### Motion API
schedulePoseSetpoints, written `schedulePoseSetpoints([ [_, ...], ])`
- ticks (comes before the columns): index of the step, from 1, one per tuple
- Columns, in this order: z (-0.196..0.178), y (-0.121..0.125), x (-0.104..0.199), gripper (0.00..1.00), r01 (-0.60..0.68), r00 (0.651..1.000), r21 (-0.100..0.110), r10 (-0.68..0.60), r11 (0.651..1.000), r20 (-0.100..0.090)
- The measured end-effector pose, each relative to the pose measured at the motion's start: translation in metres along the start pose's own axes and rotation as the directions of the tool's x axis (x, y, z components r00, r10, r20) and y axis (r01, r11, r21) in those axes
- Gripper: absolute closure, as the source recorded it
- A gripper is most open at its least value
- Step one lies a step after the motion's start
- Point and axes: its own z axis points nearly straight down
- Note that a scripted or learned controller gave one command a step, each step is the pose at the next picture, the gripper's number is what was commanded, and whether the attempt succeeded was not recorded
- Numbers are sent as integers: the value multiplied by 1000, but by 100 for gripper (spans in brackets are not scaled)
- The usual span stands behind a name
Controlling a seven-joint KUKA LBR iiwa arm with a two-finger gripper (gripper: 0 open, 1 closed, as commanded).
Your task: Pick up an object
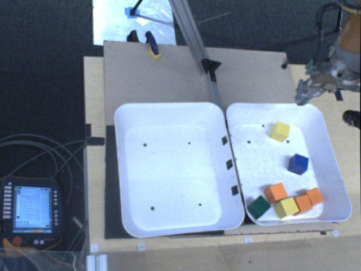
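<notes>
Pincer [304,95] parked up over the far right corner of the right bin [333,145], above the rim, too blurry to call open or shut and nothing visibly in it. Plenty of targets down in that bin: yellow cube [280,131] alone near the far end, blue cube [298,164] mid-bin by itself, then a crowded near-end pile with a green cube [258,206], another yellow cube [286,207] and three orange cubes [276,192] all jammed touching or just beside each other. Left bin [127,151] holding no cubes. Biggest risk, probably: going for the pile and wedging a finger onto a neighbour, shoving blocks around or closing on two at once and dropping both. Cubes hugging the near wall also look bad, no room for a finger on the wall side. Also possible to clip the rim dropping straight down from that corner. Lone yellow or blue looks like the safer bet, though closing off-centre could just skate it across the slick white floor
</notes>
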Motion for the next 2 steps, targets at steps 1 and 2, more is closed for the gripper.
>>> schedulePoseSetpoints([
  [1,-1,-22,44,100,4,1000,8,-4,1000,-3],
  [2,1,-38,85,100,4,1000,9,-4,1000,-4],
])
